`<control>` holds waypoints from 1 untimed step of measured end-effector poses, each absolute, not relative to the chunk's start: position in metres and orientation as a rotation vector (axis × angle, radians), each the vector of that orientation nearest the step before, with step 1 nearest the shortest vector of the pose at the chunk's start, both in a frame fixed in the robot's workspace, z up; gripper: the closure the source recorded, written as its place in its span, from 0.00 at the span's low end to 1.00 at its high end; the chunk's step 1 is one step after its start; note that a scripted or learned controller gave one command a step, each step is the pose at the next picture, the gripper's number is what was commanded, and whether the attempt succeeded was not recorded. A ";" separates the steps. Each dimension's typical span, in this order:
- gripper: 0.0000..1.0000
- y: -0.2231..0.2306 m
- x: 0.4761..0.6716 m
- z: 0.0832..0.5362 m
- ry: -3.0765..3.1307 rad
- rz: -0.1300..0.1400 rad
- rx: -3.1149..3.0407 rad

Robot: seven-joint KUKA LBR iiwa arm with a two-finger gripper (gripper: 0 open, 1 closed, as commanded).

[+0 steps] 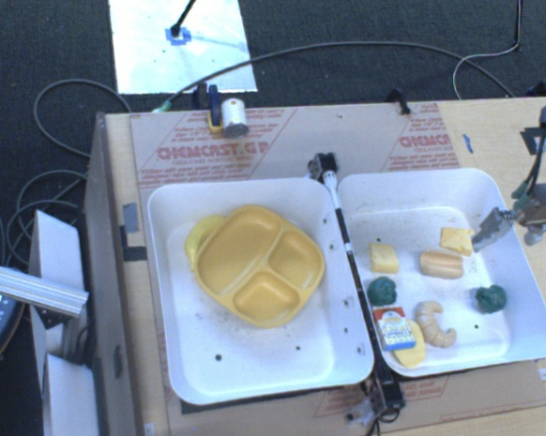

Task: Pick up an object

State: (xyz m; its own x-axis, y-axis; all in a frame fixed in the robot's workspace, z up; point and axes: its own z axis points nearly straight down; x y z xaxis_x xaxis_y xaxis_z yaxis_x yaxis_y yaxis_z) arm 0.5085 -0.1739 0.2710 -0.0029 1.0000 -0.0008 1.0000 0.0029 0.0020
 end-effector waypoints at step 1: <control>0.00 -0.136 0.579 0.153 2.225 0.000 2.218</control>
